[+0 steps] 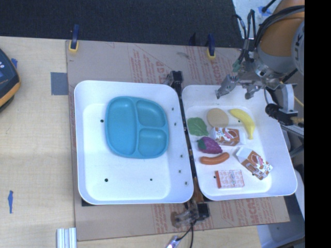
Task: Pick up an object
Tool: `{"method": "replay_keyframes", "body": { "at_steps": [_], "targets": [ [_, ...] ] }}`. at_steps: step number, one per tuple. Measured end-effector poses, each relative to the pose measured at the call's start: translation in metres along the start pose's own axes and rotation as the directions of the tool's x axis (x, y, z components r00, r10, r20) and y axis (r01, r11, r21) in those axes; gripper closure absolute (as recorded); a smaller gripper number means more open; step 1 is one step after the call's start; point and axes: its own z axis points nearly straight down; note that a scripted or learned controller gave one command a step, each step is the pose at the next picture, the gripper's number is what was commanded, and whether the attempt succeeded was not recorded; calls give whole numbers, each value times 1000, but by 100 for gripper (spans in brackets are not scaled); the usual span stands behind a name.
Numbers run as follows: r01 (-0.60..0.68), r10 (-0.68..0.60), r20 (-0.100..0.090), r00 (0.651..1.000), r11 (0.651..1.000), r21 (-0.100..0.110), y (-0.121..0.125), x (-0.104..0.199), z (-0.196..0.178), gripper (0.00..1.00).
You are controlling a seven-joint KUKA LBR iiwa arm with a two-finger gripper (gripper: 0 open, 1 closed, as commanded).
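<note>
End effector: two-finger grey end effector [239,89], fingers spread, nothing between them, above the right bin's far edge.
Targets: yellow plastic banana [244,121] and round tan bun [217,117] lie nearest.
Risk: crowded items; a descent may clip the shallow white right bin [283,182] rim or pinch two objects.

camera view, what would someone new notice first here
The blue plate, with three compartments, lies alone in the left bin. The right bin holds a huddle of toy food, the yellow banana brightest among it. The gripper hangs open over that bin's far edge, holding nothing.
</note>
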Motion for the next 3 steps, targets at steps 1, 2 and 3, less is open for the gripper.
{"method": "replay_keyframes", "body": {
  "at_steps": [1, 2, 3],
  "targets": [
    [-1, 1, 1, 1000, 1000, -2, -71, 31, 93, 0],
    [-2, 2, -1, 1000, 1000, -1, 1, -3, 109, 0],
    [1, -1, -1, 1000, 1000, -1, 1, -3, 98, 100]
  ]
}}
